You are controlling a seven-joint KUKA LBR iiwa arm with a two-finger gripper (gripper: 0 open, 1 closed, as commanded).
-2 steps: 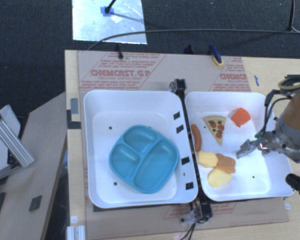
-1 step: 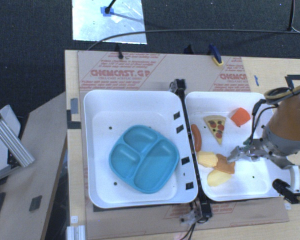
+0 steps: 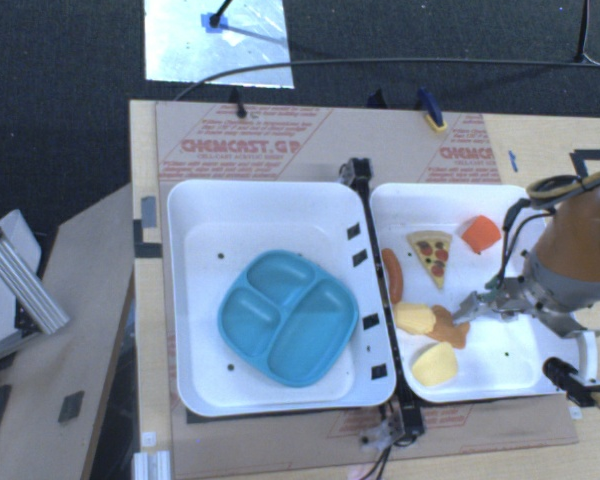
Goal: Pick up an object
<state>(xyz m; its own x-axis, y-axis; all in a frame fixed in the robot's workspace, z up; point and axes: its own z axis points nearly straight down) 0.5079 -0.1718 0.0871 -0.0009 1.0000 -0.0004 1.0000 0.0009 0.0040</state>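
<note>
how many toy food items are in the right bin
6 in the right bin: pizza slice and orange block at the back, hot dog along the left wall, two yellow pieces and a brown piece in front. The arm may hide more.

We see our robot arm (image 3: 580,253) with a fat orange band and grey metal under it, thin black cables looping beside it, and a silvery gripper (image 3: 472,308)
</note>
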